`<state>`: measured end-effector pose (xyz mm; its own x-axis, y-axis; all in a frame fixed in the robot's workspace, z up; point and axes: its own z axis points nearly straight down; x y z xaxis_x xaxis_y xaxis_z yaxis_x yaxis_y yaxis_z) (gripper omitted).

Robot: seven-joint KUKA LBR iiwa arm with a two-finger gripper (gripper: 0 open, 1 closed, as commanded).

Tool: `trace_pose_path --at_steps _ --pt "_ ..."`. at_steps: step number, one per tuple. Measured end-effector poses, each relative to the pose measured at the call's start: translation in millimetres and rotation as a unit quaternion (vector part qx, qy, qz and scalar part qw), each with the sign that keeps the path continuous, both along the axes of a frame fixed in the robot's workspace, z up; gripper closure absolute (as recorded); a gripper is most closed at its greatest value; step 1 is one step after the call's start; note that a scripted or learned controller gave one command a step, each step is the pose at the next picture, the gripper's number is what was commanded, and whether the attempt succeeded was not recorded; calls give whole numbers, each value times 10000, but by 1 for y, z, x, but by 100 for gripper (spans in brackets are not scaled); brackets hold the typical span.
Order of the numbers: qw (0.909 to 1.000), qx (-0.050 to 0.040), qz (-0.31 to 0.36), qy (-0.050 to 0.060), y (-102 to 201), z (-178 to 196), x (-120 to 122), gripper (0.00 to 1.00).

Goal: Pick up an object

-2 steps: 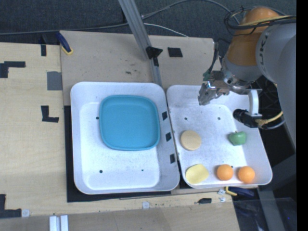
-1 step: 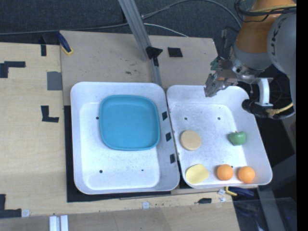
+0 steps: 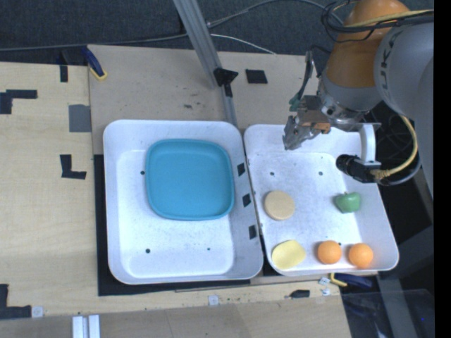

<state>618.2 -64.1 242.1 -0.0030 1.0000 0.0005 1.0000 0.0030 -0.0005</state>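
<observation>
My gripper (image 3: 294,141) hangs over the far left part of the right bin (image 3: 310,171), above bare floor, with nothing seen between its fingers. In that bin lie a tan round cookie (image 3: 279,205), a yellow rounded piece (image 3: 288,254) at the near edge, two orange balls (image 3: 328,252) (image 3: 360,255) at the near right, and a small green object (image 3: 347,202) by the right wall. The cookie is the nearest object, a good way toward the near side from the gripper.
The left bin (image 3: 127,189) holds a blue square plate (image 3: 189,178). A grey metal pole (image 3: 204,41) slants down to the gap between the bins. Cables run across the dark floor behind the bench.
</observation>
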Motion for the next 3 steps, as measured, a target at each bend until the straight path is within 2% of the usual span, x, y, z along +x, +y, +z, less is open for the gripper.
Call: trace_pose_path --at_steps 3 --pt "10000 1 5 4 139 -26 -52 100"
